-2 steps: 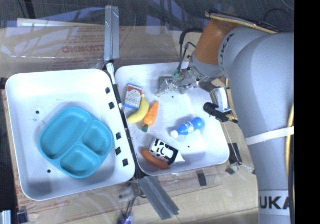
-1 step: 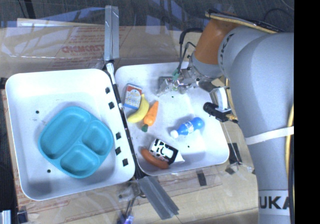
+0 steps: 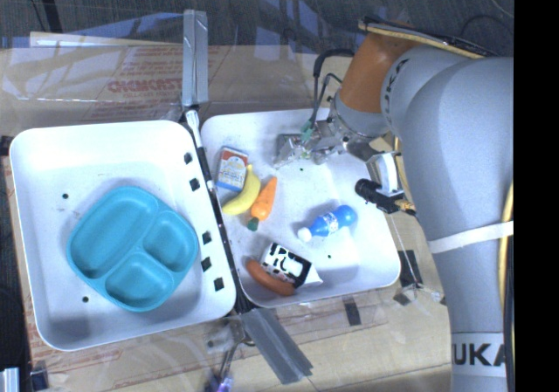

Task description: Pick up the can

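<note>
- I see the gripper (image 3: 295,147) low over the far part of the right bin (image 3: 377,270), near its back wall, on bare white floor.
- From this feed I cannot tell whether it is spread or pressed together; it is a blur of silver metal. Nothing shows in its grasp.
- The arm (image 3: 454,137) comes in from the right, and its orange band (image 3: 371,67) sits just past the bin's far rim.
- The can (image 3: 231,168) lies on its side in the right bin's far left part, close to the wall shared with the left bin (image 3: 35,207). It has a reddish top and a pale blue label. It is apart from the gripper, to its left.
- A banana (image 3: 243,198) touches the can's near end, and a carrot (image 3: 263,198) lies beside the banana.
- A blue bottle (image 3: 330,222) lies on its side mid-bin.
- A black-and-white carton (image 3: 286,264) sits near the front rim, with a sausage (image 3: 265,278) against it.
- A blue tray (image 3: 131,246) with three compartments lies in the left bin.
</note>
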Robot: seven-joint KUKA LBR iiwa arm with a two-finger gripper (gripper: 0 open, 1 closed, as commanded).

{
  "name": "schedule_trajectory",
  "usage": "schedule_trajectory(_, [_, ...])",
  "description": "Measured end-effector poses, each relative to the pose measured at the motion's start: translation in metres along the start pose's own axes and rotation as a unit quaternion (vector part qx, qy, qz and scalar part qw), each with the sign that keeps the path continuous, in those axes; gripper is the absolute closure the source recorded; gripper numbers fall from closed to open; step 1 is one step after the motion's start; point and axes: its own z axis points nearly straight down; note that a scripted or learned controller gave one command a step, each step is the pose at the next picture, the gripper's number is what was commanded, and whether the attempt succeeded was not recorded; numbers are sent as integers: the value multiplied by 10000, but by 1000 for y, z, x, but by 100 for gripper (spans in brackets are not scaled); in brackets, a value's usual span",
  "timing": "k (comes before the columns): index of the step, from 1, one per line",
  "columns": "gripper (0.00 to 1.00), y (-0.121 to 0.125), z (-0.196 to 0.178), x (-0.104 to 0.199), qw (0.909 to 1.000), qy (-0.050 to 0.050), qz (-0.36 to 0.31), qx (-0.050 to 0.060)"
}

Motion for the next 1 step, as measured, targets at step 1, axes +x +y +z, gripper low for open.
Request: schedule_trajectory(1, [0, 0, 0, 0, 10000, 0, 0, 0])
